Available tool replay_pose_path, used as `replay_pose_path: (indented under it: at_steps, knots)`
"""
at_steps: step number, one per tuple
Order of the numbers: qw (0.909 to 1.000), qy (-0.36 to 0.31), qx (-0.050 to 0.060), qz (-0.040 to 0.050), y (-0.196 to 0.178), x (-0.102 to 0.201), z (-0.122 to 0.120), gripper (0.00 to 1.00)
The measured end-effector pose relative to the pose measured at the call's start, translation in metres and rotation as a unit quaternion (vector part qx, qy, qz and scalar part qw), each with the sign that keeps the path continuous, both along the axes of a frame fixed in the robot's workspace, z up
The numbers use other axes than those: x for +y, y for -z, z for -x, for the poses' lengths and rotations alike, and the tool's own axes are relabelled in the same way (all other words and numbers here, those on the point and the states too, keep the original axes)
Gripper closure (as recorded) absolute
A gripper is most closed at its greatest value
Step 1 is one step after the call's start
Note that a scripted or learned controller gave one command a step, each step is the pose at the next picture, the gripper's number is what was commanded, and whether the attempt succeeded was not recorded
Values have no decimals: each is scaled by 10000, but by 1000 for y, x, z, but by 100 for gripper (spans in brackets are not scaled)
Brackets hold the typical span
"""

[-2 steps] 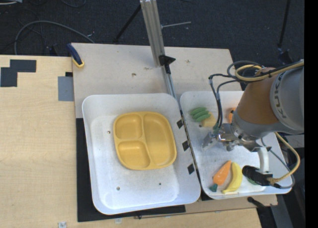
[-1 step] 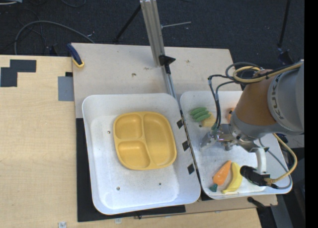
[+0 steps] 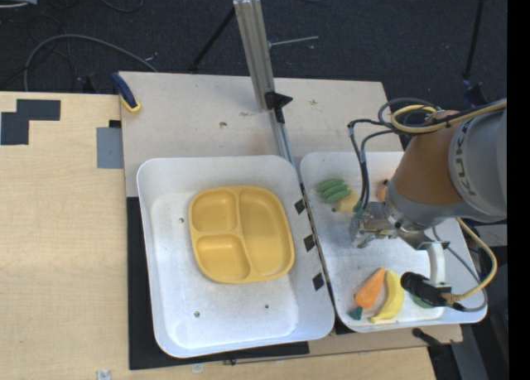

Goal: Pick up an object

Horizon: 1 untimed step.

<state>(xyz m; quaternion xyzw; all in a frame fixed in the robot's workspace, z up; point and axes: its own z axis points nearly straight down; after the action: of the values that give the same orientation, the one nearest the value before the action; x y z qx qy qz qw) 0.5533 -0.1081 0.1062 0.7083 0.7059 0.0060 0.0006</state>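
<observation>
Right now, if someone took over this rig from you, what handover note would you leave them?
Pincer: over the middle of the right bin, pointing down; I cannot see that it holds anything.
Things: a green object lies at the far end of the right bin. A carrot and a banana lie side by side at its near end. A yellow divided plate sits in the left bin.
Done: no pick shows yet.
Left: grasp one object and lift it; the green object and the carrot look nearest to the pincer.
</observation>
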Motion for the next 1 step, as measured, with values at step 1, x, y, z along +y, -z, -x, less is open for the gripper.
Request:
replay_pose_path:
  at_steps: [1]
  knots:
    - [10000,-21,49,37,-42,1,-1,100]
